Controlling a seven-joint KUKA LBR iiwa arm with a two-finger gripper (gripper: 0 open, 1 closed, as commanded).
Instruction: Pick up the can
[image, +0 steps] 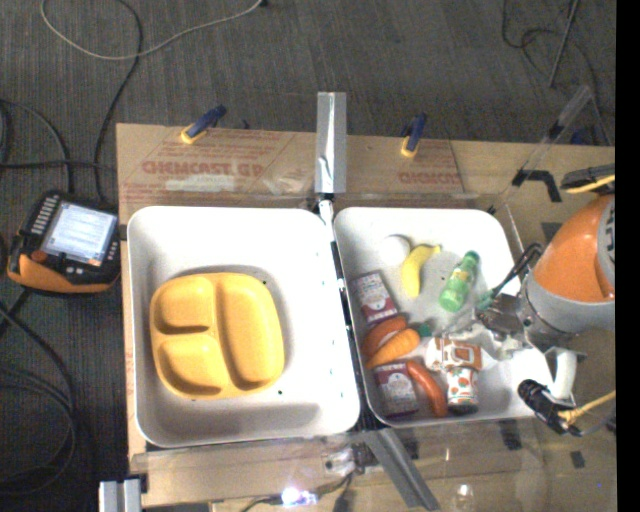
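Note:
A can (372, 294) with a maroon and white label lies in the right bin (500, 232), near its left wall. A second dark-labelled can (397, 391) lies near that bin's front edge, beside a red sausage-shaped item (430, 390). The gripper (497, 320) hangs over the right side of the same bin, below the arm's orange band. It is next to a green bottle (460, 280) and just above a white and red carton (455, 355). It is well to the right of both cans and touches neither.
The right bin also holds a banana (414, 268), a white round item (397, 246) and orange carrot-like pieces (390, 342). A yellow divided tray (216, 331) sits in the left bin (140, 260). A teach pendant (70, 240) lies left of the bench.

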